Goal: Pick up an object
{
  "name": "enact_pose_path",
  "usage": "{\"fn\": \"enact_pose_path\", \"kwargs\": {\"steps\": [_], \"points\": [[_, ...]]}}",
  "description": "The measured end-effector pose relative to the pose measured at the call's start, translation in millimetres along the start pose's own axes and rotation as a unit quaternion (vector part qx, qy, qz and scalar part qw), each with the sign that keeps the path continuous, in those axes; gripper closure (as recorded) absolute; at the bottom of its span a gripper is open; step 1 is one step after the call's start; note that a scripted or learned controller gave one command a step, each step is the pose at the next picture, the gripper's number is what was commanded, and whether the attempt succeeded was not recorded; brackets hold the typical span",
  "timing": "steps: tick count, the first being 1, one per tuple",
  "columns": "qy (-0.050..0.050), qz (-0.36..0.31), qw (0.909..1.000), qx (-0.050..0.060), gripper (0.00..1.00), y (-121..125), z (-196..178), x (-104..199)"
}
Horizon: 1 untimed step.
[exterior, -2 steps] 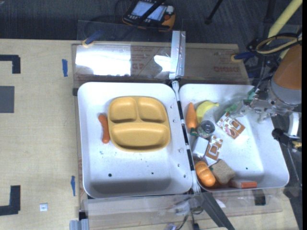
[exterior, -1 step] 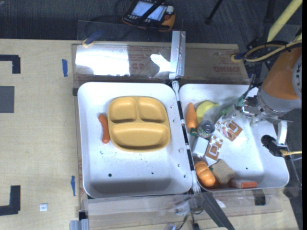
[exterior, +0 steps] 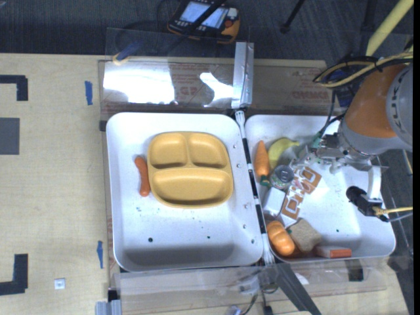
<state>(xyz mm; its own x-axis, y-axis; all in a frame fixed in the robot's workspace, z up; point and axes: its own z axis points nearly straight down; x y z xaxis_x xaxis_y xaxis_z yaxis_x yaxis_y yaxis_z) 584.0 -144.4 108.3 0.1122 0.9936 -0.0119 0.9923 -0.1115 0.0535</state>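
Note:
My gripper [exterior: 293,163] reaches in from the right and hangs low over the upper left part of the right bin [exterior: 341,225]. Right beside it lie a yellow-green fruit [exterior: 282,148], an orange carrot [exterior: 262,159] along the bin's left wall, and a small round grey object [exterior: 283,174]. Just below the gripper is a white packet with an orange pattern [exterior: 300,189]. Whether anything is held I cannot tell. Near the front of this bin sit a brown block [exterior: 305,235], an orange rounded piece [exterior: 281,238] and a small red stick [exterior: 336,252].
The left bin [exterior: 131,228] holds a yellow divided plate [exterior: 190,168] with a red-orange sausage-shaped piece [exterior: 142,176] at its left. A ridge [exterior: 249,176] separates the two bins. The arm's orange band [exterior: 371,113] and cables [exterior: 357,67] hang over the right bin's back right corner.

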Motion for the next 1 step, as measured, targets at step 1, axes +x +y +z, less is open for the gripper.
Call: {"fn": "enact_pose_path", "kwargs": {"steps": [1], "points": [[0.003,0.104,0.9943,0.021,0.00,15.0,17.7,0.6]]}}
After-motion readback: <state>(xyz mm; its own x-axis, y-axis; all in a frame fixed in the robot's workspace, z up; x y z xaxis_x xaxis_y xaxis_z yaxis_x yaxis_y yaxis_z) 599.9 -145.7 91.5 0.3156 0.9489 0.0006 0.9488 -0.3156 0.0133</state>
